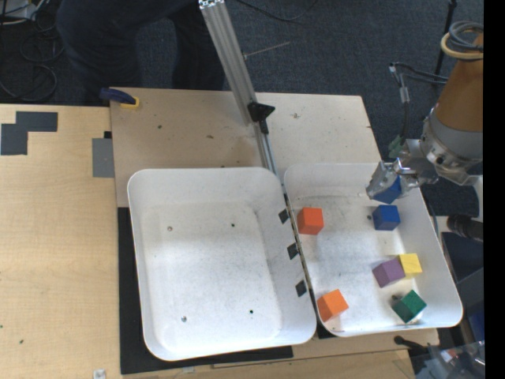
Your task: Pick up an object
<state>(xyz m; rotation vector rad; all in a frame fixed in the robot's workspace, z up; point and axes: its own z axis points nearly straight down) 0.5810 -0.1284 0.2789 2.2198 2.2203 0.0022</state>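
Observation:
The right bin (335,169) holds several small cubes: a blue one (386,216) at the far right, a red-orange one (310,220) near the divider, a purple one (387,272) touching a yellow one (410,264), a green one (409,305) and an orange one (333,303) at the front. My gripper (385,185) hangs over the right bin's back right part, just behind and above the blue cube. A bluish patch shows at its tip, and I cannot make out whether that is a held thing.
The left bin (138,188) sits beside the right one, with black clips (290,250) along the shared edge. An aluminium bar (233,61) slants up from a black clamp (260,111) behind the bins. Wooden bench surface (181,129) lies behind and to the left.

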